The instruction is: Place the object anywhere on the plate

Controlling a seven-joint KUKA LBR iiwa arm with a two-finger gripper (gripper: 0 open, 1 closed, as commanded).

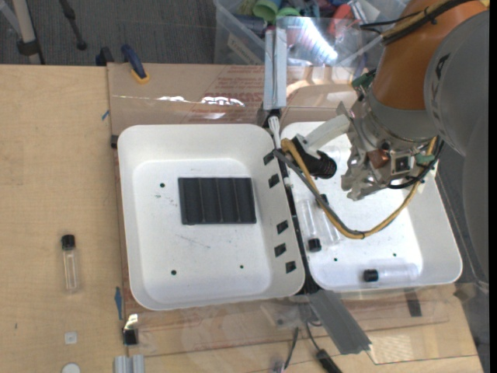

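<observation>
The gripper (359,183) hovers over the right bin (435,239), and I cannot tell how its jaws stand. A clear vial with a black cap (388,273) lies on that bin's floor, below the jaws toward the near edge. The dark ribbed plate (217,200) sits well off to their left, in the left bin (147,231).

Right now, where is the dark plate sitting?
The dark ribbed plate lies flat in the middle of the left bin, well left of the tool, which hangs over the right bin.
</observation>
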